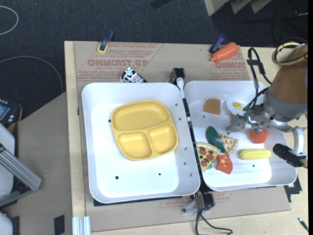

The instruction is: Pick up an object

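The surface (161,58) is a pale board printed with red lettering, clamped at its far edge by a yellow-tipped clamp (103,44) on the left and an orange-handled clamp (224,52) on the right; it sits over dark carpet, with cables looping on the floor at far left and an aluminium rail (19,168) at the near left. Two shallow white bins lie side by side on it; the left bin (98,170) holds a yellow divided tray (144,129) set near its middle. A small black-and-white toy (131,75) lies on the surface just behind the left bin.

The right bin (244,180) carries the play food: a brown slice of bread (212,105) toward the back, a small yellow piece (237,105) beside it, a dark green vegetable (213,135), a pizza slice (208,154) at the bin's left wall, a red strawberry-like piece (224,164), a corn cob (254,153) and a red tomato (258,134).

The arm (288,89) enters from the right, above the right bin; its end effector (244,121) hangs low just left of the tomato and behind the corn cob, its grey fingers spread apart with nothing seen between them.
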Controlling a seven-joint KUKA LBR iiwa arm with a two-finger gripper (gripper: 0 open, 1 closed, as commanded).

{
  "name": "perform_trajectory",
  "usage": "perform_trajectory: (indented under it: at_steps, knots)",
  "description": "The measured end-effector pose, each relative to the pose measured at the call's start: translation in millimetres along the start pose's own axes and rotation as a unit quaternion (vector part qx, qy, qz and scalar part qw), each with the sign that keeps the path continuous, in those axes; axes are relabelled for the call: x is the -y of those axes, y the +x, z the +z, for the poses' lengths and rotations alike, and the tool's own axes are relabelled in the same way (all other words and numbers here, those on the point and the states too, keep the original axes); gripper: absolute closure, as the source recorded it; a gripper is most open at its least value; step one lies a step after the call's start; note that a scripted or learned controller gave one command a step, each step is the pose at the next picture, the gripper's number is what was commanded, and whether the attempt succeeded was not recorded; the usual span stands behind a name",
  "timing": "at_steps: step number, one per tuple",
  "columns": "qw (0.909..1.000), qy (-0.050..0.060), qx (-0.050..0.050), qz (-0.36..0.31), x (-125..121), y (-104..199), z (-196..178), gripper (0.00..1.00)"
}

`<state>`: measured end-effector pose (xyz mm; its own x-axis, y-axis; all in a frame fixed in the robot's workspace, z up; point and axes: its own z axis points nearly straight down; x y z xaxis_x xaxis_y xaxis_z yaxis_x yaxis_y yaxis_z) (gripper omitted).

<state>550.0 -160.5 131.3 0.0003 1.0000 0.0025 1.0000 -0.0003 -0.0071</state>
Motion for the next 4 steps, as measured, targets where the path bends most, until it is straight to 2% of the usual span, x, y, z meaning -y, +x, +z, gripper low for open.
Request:
perform_trajectory:
  at_steps: [1, 2, 4]
  knots:
    - [1.0000, -0.006, 0.000, 0.000, -3, 1, 44, 0.00]
    - [0.9999, -0.010, 0.000, -0.001, -6, 2, 30, 1.00]
    - [1.0000, -0.007, 0.002, -0.001, -15, 7, -59, 1.00]
